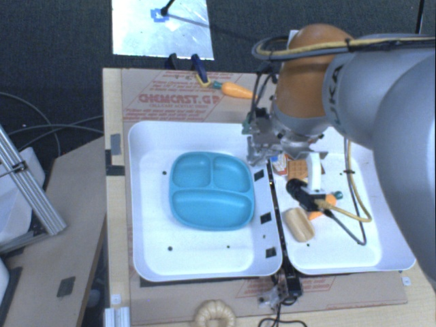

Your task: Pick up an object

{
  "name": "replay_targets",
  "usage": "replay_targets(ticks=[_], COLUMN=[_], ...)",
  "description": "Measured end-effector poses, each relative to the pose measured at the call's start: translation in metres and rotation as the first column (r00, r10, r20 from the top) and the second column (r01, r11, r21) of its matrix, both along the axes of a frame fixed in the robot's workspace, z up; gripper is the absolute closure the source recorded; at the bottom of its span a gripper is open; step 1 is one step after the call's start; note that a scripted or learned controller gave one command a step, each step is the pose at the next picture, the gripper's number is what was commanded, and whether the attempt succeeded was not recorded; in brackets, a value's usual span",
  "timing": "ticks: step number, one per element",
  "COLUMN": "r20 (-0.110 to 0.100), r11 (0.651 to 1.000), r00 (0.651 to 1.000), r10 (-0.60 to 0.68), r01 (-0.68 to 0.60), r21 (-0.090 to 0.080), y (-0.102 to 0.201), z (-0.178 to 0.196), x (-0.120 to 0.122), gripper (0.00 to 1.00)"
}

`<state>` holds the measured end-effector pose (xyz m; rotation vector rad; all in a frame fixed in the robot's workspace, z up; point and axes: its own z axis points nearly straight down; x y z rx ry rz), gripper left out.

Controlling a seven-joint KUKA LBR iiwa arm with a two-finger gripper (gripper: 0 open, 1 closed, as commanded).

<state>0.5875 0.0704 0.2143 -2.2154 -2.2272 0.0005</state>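
Gripper (257,152) hangs over the divider near the bins' far edge; you cannot tell its grip state. Tan block (298,224) lies in the right-hand bin (381,251) beside the divider edge, nearward of the gripper. Its long axis slants toward the bin's near-right corner.

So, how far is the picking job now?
Nothing looks lifted yet. The blue divided plastic plate lies flat in the left white bin; the tan rounded block lies in the right white bin. The hand hangs low over the bins' shared edge. Grasping and lifting remain.
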Motion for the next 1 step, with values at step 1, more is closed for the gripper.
replay_targets(ticks=[1], r20=[0.000], r11=[1.000], r00=[1.000], r10=[-0.001], r01=[0.001], r21=[0.001], y=[0.0007], z=[0.0000], x=[-0.0009], gripper=[1.00])
